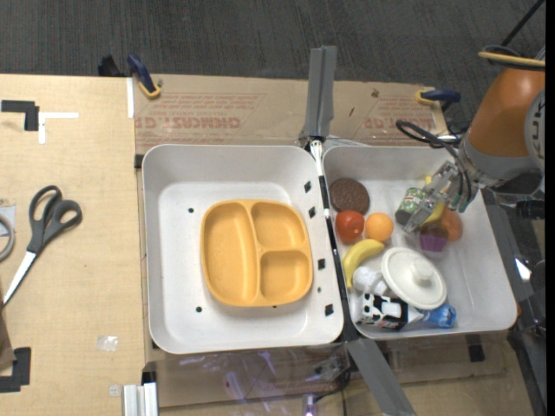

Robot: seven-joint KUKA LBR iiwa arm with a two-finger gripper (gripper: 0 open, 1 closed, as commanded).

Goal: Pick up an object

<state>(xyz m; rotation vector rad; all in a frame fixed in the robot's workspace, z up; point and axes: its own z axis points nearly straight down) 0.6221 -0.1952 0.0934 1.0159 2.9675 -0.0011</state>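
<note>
My gripper [419,208] hangs low over the right bin [486,306], at its upper right part. Just under and beside it lie a purple cup [432,242] and an orange-red fruit [450,225], with something yellow showing at the gripper's tip. Further left in the same bin are a brown disc [349,195], a red tomato [349,225], a small orange [379,226] and a banana [361,255]. A white lidded bowl [414,277] sits in the bin's front, next to a black-and-white cow-patterned piece [382,310] and a blue item [443,317].
The left bin [165,258] holds a yellow divided plate [257,252]. Scissors [42,224] lie on the wooden bench at far left. A grey bar [319,94] rises between the bins at the back. The arm's orange band [512,102] is at the right.
</note>
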